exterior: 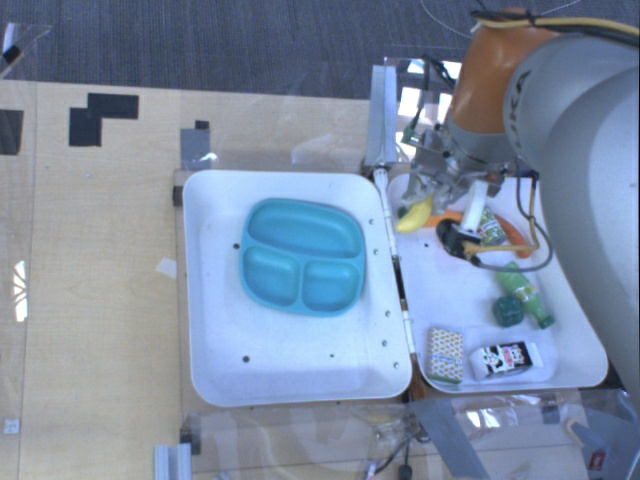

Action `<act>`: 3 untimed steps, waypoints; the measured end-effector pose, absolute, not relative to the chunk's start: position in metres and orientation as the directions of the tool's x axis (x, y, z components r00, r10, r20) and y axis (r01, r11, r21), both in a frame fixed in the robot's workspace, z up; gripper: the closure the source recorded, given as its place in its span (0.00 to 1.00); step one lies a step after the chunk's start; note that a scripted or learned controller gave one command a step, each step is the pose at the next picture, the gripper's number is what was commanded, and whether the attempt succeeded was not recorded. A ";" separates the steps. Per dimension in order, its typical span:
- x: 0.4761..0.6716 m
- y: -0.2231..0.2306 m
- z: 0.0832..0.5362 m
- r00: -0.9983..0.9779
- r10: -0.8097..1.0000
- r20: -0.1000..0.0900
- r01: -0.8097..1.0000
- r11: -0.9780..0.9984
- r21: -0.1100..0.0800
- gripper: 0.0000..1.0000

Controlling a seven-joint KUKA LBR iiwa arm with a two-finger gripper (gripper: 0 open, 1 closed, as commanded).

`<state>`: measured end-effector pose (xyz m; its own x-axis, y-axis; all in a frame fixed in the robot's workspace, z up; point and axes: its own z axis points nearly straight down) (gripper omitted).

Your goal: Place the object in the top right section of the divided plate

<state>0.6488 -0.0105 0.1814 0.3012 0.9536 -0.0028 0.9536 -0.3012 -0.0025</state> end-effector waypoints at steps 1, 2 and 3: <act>0.630 0.056 0.181 0.544 0.839 -0.003 0.839 -0.544 -0.004 1.00; 0.630 0.056 0.181 0.544 0.839 -0.003 0.839 -0.544 -0.003 0.00; 0.631 0.057 0.188 0.536 0.844 -0.006 0.844 -0.536 -0.006 1.00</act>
